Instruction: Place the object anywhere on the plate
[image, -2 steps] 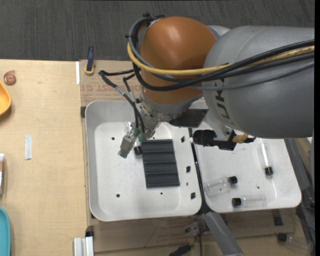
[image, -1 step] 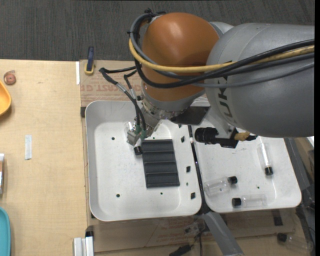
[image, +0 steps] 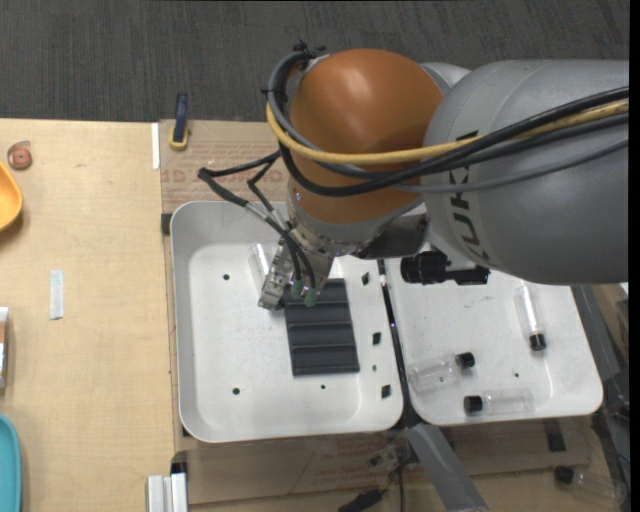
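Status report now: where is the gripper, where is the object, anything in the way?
Gripper low in left bin, at top edge of dark ribbed plate. Clear vials lie in right bin. Nothing on the plate.

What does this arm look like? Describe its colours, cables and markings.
The arm is glossy grey with a rounded orange band above the wrist. Black and yellow cables loop around the band. White KUKA lettering is partly visible on a dark strip. The pincer is small and metallic grey.

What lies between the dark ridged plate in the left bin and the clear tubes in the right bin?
In the camera view, between the ridged plate and the clear tubes lie bare white floor and the two bins' adjoining rims, with small dark marks.
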